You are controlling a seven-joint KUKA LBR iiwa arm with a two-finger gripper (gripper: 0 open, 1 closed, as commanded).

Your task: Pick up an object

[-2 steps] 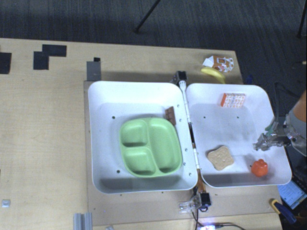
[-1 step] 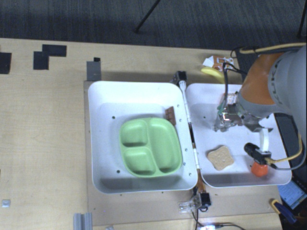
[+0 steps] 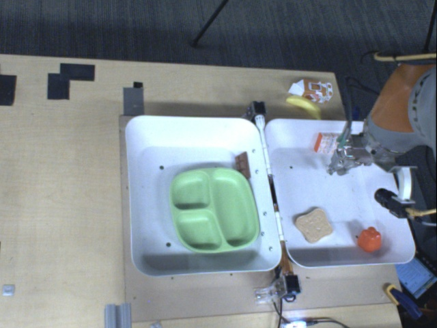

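The right bin (image 3: 300,166) holds a tan slice of bread (image 3: 313,225) near its front, a small orange-red toy fruit (image 3: 369,239) at the front right, and a small orange and white packet (image 3: 325,142) at the back. My gripper (image 3: 339,164) hangs over the back right part of this bin, just right of and below the packet. Nothing shows between its tips. The grey arm with its orange band (image 3: 399,111) comes in from the right.
The left bin (image 3: 147,183) holds a green divided plate (image 3: 214,209) and a small brown piece (image 3: 242,162) by the plate's back right corner. A yellow item and a white-orange wrapper (image 3: 311,92) lie on the bench behind the right bin.
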